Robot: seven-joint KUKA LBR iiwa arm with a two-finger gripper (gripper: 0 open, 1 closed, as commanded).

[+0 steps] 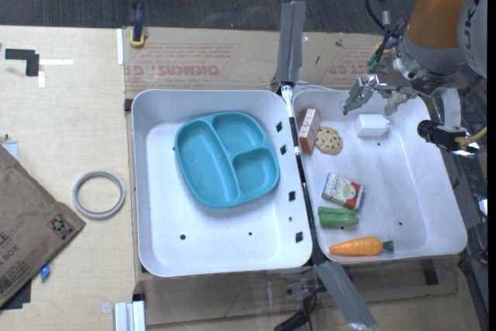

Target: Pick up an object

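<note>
My gripper (374, 98) hangs over the back of the right bin (422, 190), open, its two fingers spread with nothing between them. A small white block (372, 125) lies just below and in front of it, apart from the fingers. Further left in the same bin sit a round cookie (328, 140) and a red-and-white box (309, 129) against the left wall. Toward the front lie a small juice carton (342, 191), a green vegetable (338, 218) and an orange carrot (360, 246).
The left bin (155, 229) holds a blue divided plate (227, 159). A grey divider (293, 43) runs between the bins. On the bench to the left lie a tape ring (98, 193) and a brown paper bag (27, 225).
</note>
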